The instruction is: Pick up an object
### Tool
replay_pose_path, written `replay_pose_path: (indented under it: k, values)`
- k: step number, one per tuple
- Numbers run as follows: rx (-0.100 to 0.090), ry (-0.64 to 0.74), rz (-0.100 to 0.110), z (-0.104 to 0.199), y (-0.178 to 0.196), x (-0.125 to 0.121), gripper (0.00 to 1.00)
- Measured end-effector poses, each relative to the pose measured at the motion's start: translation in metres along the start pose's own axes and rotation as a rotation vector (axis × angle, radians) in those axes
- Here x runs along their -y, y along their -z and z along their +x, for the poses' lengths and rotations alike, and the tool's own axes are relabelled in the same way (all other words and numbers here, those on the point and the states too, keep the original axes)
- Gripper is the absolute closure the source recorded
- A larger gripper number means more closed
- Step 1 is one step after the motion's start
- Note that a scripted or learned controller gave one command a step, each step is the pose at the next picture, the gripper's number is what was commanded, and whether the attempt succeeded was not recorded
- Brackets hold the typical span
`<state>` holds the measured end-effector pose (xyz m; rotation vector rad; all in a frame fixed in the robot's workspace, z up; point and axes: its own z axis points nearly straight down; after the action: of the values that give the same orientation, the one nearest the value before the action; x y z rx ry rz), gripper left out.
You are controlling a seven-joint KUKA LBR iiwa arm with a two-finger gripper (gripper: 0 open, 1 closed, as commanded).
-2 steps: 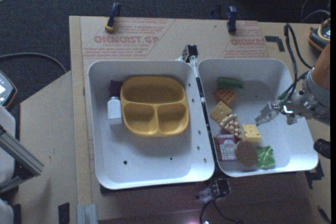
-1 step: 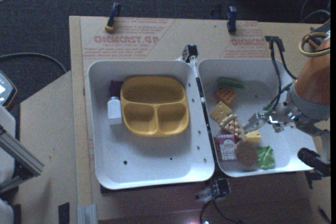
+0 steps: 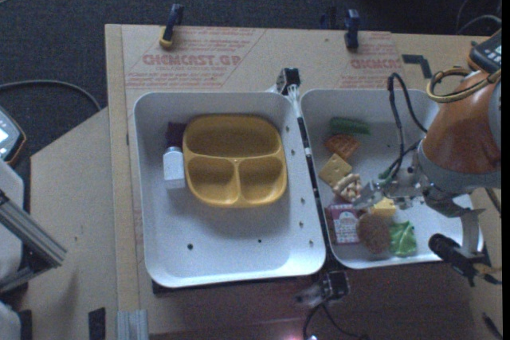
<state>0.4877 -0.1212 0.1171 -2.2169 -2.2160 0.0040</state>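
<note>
My gripper (image 3: 378,197) is low in the right bin (image 3: 319,103), near its middle, with the grey arm and orange band (image 3: 466,131) coming in from the right. A small yellow block (image 3: 385,208) lies right under the gripper's tip; whether it is held is not clear. Around it lie a pale crumbly piece (image 3: 348,186), a yellow cracker (image 3: 335,169), an orange waffle (image 3: 343,145), a green pod (image 3: 350,125), a pink carton (image 3: 344,223), a brown round patty (image 3: 373,233) and a green leafy piece (image 3: 402,239).
The left bin (image 3: 223,259) holds a yellow divided plate (image 3: 234,159), a white bottle (image 3: 174,168) and a dark item (image 3: 175,130) beside the plate. A black rod (image 3: 307,159) runs along the ridge between the bins. Cables (image 3: 402,103) hang over the right bin.
</note>
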Motion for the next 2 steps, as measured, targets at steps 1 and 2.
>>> replay_pose_path:
  k: [1,2]
  values:
    - [-0.003,0.001,-0.008,0.002,-0.03,-0.002,0.0]
    - [0.004,-0.002,-0.015,0.0,-0.018,-0.003,1.0]
